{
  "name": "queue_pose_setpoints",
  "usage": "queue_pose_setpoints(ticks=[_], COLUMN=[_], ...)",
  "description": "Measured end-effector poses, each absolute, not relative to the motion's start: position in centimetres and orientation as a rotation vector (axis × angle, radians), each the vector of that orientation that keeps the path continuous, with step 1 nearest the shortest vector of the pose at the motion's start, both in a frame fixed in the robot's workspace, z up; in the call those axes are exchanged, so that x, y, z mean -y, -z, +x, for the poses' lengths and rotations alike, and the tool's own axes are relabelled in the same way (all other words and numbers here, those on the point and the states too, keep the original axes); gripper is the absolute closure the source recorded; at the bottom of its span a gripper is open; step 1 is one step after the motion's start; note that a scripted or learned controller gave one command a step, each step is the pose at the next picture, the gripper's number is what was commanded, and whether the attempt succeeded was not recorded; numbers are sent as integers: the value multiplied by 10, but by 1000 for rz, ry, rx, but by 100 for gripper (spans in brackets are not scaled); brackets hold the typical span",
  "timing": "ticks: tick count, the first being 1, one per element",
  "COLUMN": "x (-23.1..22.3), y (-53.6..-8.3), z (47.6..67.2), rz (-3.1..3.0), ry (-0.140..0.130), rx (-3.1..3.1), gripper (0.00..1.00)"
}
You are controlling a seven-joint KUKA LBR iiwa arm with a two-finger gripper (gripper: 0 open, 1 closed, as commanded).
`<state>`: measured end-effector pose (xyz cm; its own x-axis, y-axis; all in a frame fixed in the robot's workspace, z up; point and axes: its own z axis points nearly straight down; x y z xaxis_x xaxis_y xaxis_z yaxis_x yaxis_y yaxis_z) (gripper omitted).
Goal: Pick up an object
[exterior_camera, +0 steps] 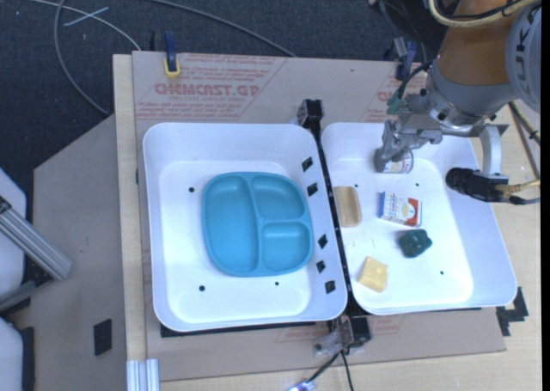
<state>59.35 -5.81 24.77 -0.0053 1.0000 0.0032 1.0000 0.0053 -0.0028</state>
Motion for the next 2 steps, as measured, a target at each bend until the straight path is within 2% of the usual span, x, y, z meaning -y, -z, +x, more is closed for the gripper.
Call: queue_pose_setpoints(ticks=[1,2], x=[10,-51], y=[-249,-248], z=[599,596], rz=[-2214,-2212], ry=[3,3], rx=[2227,2227], gripper=[100,100])
